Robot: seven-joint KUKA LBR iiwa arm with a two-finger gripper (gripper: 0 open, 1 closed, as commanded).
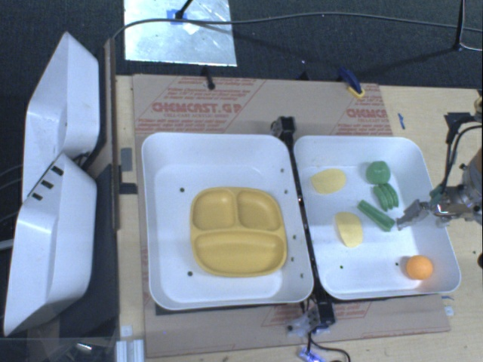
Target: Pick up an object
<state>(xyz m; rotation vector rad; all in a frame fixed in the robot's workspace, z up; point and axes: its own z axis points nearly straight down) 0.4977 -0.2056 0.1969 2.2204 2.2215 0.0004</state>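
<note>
- Left bin: holds a yellow divided plate at its centre.
- Right bin: two pale yellow pieces toward the left wall; green pepper, green ridged piece and green stick toward the far right; orange ball in the near right corner.
- Gripper: over the right wall, near the green stick; finger opening cannot be told, nothing seen held.

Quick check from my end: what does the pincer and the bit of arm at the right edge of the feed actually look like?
The pincer is small, grey and metallic, ending in a slim pale tip over the right bin. Behind it sits a darker, blocky grey mount with thin dark cables looping above. Finer detail is too blurred to tell.
</note>
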